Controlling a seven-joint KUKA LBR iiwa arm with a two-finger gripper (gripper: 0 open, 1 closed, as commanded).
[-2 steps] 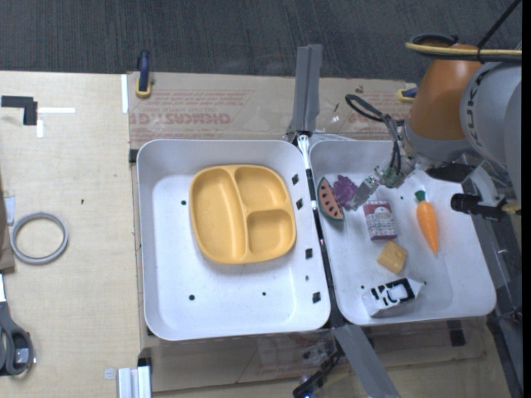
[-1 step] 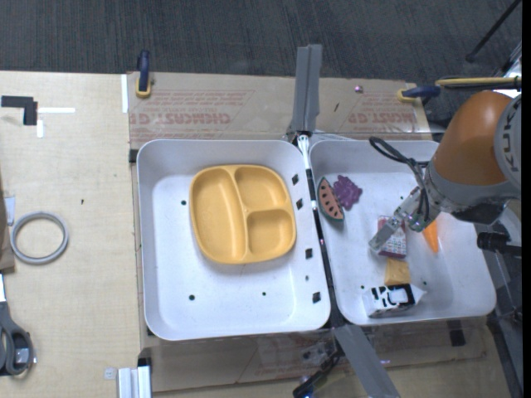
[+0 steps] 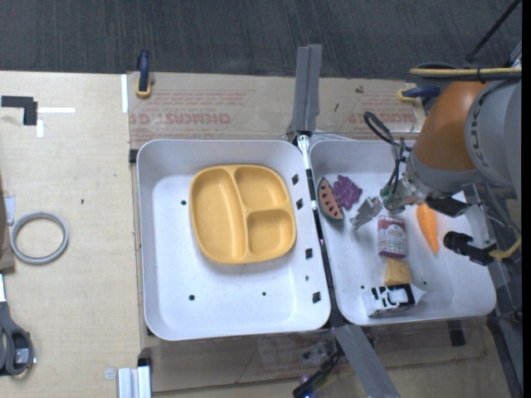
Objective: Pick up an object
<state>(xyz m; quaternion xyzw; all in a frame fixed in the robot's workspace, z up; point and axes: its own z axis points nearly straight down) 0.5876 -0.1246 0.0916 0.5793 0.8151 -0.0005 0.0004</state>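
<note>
Gripper (image 3: 371,211) sits low inside the right bin (image 3: 465,305), arm (image 3: 465,139) coming in from the right; its silver fingers (image 3: 365,214) look spread apart with nothing between them, so open and holding nothing. Just to the gripper's left, a watermelon slice toy (image 3: 330,199), and up-left a purple grape bunch (image 3: 348,191), both close but apart from the fingertips. Just right and below the gripper, a small can or bottle with pinkish label (image 3: 392,239), lying down. Below that, a yellow block (image 3: 397,270), then a black-and-white packet (image 3: 392,297) near the bin's front wall. Orange carrot-like piece (image 3: 426,226) lies right of the gripper. Well left, in the left bin (image 3: 166,297), a yellow divided plate (image 3: 244,214). Far left on the bench (image 3: 75,322), a grey tape ring (image 3: 37,237).
</note>
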